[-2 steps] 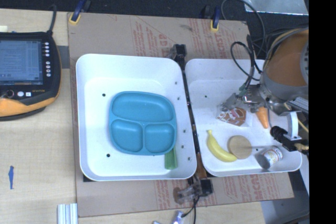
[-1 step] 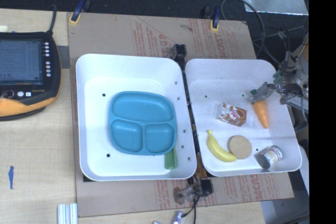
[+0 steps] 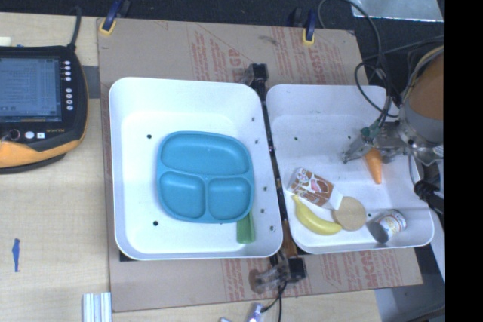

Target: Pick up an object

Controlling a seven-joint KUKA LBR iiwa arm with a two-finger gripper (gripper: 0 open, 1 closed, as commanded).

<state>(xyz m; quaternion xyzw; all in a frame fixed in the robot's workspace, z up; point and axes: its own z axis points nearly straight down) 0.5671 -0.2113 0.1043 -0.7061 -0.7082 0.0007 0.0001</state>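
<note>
Orange and tapered, a small carrot-shaped toy lies in the right-hand shallow white bin, its long axis running nearly up and down the camera view, tilted slightly, with the narrow tip pointing toward the bin's near edge. The grey two-finger gripper of the arm sits directly over the carrot's upper end; one metal finger splays out to the carrot's left, so the jaws appear spread, and the carrot is not seen clamped between them. Nearer the camera in the same bin lie a yellow banana, a printed red-and-white packet, a round tan disc and a small silver can on its side. The left white bin holds a blue three-compartment plate and a green stick.
</note>
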